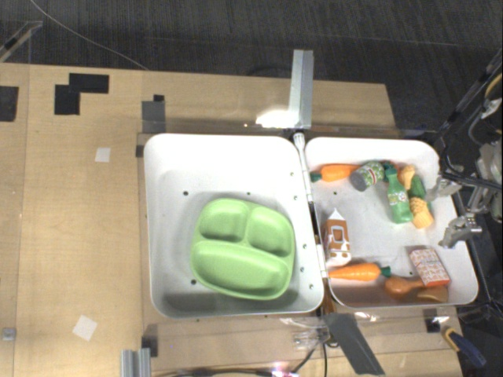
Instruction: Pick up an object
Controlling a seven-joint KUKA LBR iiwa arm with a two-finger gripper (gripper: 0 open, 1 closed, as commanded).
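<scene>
Gripper (pixel 464 226) at right bin's (pixel 369 149) right rim, fingers' state unclear. Nearest: box (pixel 428 265), just left and nearer. Carrot (pixel 355 272), carton (pixel 337 239), bottle (pixel 398 195) further left. Green tray (pixel 244 247) in left bin (pixel 169 210).

We list the following:

- Wooden bench top (pixel 71 234), pale, filling the view's lower part.
- Left white bin (pixel 169 210), shallow, with rounded corners.
- Right white bin (pixel 428 154), touching the left one along a shared middle edge.
- Aluminium post (pixel 302 89), standing at the back where the two bins meet.
- Black bracket (pixel 154 115), near the left bin's far corner.
- Black tape shapes (pixel 81 91), stepped, at the bench's far left. We count a second patch (pixel 8 102) at the edge.
- Two small pale squares (pixel 103 155) and (pixel 85 327), well apart on the bench's left side.
- Dark carpet (pixel 236 14) beyond the bench, with a thin cable (pixel 78 30) curving across it.
</scene>
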